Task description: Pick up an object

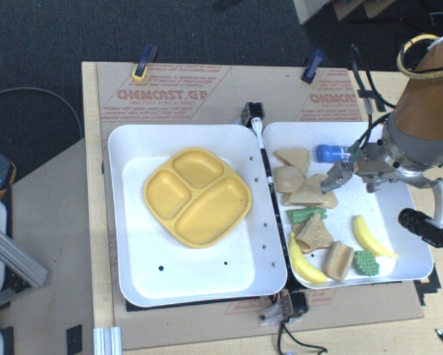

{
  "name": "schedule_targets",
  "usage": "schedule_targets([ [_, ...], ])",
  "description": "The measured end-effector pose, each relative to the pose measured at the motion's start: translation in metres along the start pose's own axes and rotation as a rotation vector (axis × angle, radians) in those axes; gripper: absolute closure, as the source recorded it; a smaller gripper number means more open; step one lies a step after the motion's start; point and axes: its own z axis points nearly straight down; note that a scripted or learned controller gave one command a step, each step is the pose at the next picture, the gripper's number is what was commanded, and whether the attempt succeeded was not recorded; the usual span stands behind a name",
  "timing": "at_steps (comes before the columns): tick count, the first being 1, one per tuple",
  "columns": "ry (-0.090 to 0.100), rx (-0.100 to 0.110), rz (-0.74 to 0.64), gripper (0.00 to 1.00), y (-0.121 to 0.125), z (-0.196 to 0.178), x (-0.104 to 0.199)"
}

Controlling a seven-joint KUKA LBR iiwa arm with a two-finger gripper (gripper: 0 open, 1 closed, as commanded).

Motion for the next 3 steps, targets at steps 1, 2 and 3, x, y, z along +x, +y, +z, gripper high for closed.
schedule_targets([
  [1,-0.002,-0.015,-0.003,0.0,0.003,-0.007,0.0],
  [2,0.0,-0.011,-0.002,0.0,0.01,0.051,0.001],
  [3,0.0,-0.008,-0.002,0.0,0.008,0.113,-0.002],
])
